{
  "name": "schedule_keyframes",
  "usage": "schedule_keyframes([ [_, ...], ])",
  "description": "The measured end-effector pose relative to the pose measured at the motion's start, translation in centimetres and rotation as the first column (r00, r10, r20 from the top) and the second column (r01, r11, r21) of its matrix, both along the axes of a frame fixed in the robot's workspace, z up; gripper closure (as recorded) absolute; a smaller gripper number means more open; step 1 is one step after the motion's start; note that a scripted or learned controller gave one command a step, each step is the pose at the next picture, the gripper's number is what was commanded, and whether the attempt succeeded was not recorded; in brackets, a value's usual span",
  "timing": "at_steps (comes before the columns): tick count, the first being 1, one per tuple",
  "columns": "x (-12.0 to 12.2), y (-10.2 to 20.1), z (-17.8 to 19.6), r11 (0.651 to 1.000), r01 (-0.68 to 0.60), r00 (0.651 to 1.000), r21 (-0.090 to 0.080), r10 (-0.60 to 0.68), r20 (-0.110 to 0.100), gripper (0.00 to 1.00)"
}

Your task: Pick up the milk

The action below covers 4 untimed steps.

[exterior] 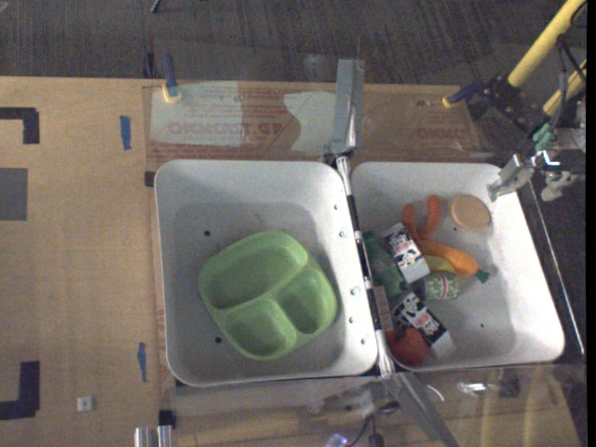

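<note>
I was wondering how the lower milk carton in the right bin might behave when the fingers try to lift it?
The lower milk carton looks boxy and flat-sided, so it probably won't roll. It lies on its side against a red toy, which may shift with it. As a small toy carton, it is likely light and rigid.

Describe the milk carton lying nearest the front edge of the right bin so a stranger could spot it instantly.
Start at the right white bin, beside the bin with the green divided plate. In its front-left corner, by the central divider, lies a small white milk carton with black cow patches, next to an orange-red round fruit. A second cow-patterned carton lies farther back, among the orange carrots.
</note>
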<state>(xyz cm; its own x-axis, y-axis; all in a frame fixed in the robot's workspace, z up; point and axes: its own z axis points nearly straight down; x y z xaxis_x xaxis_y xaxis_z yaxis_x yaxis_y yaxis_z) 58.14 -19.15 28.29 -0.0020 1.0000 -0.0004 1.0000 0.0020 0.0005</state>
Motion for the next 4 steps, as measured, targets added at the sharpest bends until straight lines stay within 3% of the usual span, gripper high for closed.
schedule_keyframes([
  [1,-5.2,7.1,-9.9,0.988,0.153,0.988,0.001,-0.153,-0.002,0.0],
  [2,-8.1,9.0,-19.2,0.992,0.129,0.991,-0.007,-0.129,0.02,0.0],
  [3,-7.9,8.6,-18.0,0.991,0.134,0.991,-0.016,-0.133,0.033,1.0],
  [4,-9.9,13.4,-9.9,0.988,-0.156,0.988,0.0,0.156,0.0,1.0],
])
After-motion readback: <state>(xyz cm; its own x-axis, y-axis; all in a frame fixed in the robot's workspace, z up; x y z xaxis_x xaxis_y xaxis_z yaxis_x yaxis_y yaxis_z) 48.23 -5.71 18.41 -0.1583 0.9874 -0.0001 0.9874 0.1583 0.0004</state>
